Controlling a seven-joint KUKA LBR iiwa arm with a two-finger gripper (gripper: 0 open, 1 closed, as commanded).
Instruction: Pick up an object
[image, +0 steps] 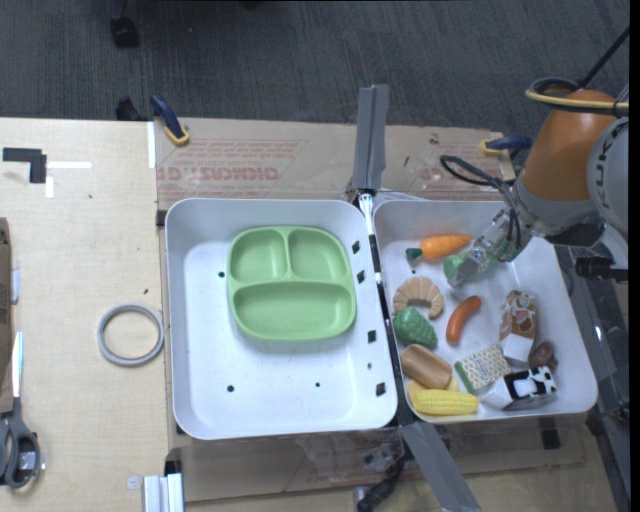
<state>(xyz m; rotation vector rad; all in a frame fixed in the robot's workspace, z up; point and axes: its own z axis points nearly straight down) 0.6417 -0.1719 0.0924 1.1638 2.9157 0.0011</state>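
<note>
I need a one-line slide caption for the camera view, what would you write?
Robot claw hangs over the right bin of toy food, near a carrot; a green divided plate sits in the left bin.

The green divided tray (291, 282) looked like smooth matt plastic; both white bins (190, 330) were glossy plastic; the table (70, 250) was pale, matt wood.

A grey arm (610, 170) with a glossy orange band (560, 150) and black cables (470, 170).
</note>
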